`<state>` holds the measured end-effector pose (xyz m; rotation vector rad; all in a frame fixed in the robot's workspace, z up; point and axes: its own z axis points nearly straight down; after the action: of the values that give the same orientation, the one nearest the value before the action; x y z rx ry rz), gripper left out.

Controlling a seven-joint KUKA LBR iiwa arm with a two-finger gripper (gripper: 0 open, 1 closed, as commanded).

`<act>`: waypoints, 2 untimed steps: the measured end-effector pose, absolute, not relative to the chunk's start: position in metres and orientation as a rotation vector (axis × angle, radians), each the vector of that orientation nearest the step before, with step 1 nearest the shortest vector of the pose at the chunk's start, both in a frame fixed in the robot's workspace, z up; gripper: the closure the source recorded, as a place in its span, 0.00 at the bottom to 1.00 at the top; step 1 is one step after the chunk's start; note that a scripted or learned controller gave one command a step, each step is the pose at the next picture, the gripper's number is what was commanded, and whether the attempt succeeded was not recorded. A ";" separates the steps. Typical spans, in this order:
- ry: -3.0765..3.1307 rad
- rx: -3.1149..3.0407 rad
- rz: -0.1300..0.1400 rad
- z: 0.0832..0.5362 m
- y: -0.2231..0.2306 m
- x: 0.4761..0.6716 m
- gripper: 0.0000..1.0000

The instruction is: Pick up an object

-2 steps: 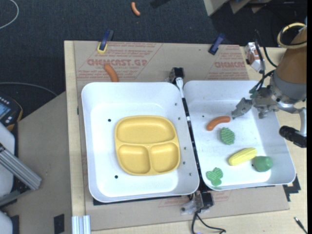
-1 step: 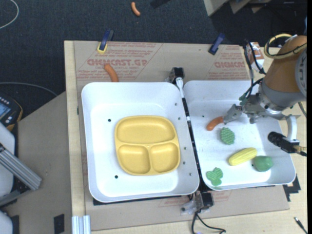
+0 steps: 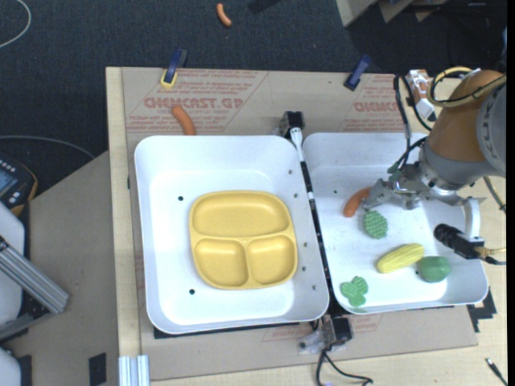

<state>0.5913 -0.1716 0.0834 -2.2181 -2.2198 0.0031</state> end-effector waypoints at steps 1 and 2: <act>-2.222 -2.222 0.000 0.096 -0.172 0.592 1.00; -2.228 -2.227 -0.006 0.160 -0.175 0.595 1.00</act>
<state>0.5946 -0.1754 0.1600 -2.2270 -2.2276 -0.0056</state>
